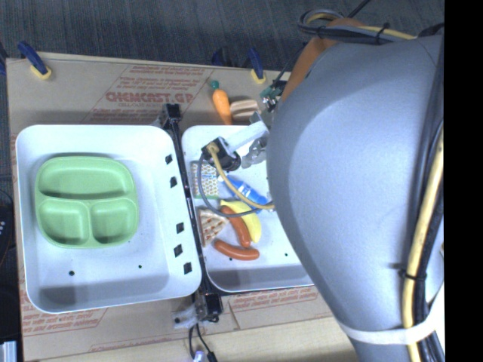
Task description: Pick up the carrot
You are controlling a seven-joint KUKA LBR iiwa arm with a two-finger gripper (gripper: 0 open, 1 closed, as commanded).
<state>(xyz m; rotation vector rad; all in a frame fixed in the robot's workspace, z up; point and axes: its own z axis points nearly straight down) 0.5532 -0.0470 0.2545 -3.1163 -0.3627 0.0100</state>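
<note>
The carrot [220, 104], orange with a green top, lies on the cardboard just beyond the far rim of the right bin [226, 277], outside it. A tan bun-like piece [244, 110] rests beside it on the right. My gripper [255, 151] hangs over the far part of the right bin, a little nearer the camera than the carrot and to its right, and is mostly hidden under the big grey arm [355, 187]. Nothing shows held in it.
The right bin holds a grey grater-like piece [205, 179], a blue item [247, 191], a yellow banana [251, 221], two sausages [235, 251], and a pizza slice [210, 223]. A green divided plate [85, 200] sits in the left bin [45, 292]. Blue clamps grip the board's far edge.
</note>
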